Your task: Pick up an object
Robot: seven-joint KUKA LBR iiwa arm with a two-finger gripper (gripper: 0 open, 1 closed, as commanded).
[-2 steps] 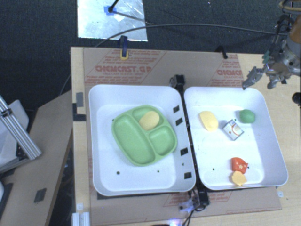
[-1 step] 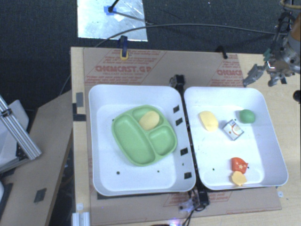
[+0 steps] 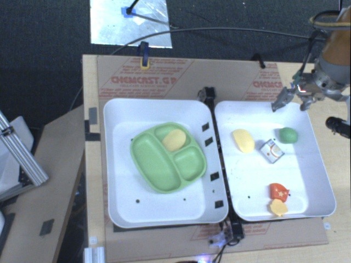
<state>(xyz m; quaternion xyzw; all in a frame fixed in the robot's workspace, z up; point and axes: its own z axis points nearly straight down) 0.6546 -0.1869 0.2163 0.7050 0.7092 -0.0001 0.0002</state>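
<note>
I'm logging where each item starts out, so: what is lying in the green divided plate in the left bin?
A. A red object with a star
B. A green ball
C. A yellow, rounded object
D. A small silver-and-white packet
C: a yellow, rounded object rests in an upper compartment of the green divided plate, while the other items lie in the right bin.
</note>
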